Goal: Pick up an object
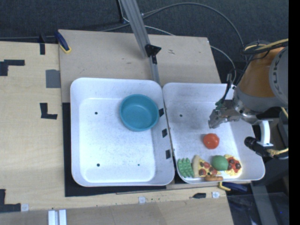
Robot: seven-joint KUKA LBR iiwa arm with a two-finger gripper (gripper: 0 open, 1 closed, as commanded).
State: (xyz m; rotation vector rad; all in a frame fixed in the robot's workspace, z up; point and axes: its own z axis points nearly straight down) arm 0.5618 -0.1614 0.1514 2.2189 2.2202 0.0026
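Note:
In the right bin [187, 97] a small red ball-like toy [211, 140] lies near the middle. Along that bin's front edge sit a green ridged piece [184, 165], a pizza-slice toy [201, 167], a green round toy [219, 162] and a red-and-yellow piece [233, 165]. My gripper [216, 118] hangs over the right bin, just above and behind the red toy, with nothing visibly between its fingers. The left bin [89, 144] holds a blue bowl [138, 112] at its back right.
A grey metal pole [136, 22] slants down to the gap between the two bins. Black cables [197, 8] loop over the dark floor behind the bench. The arm's orange band [258, 76] stands over the right bin's right rim.

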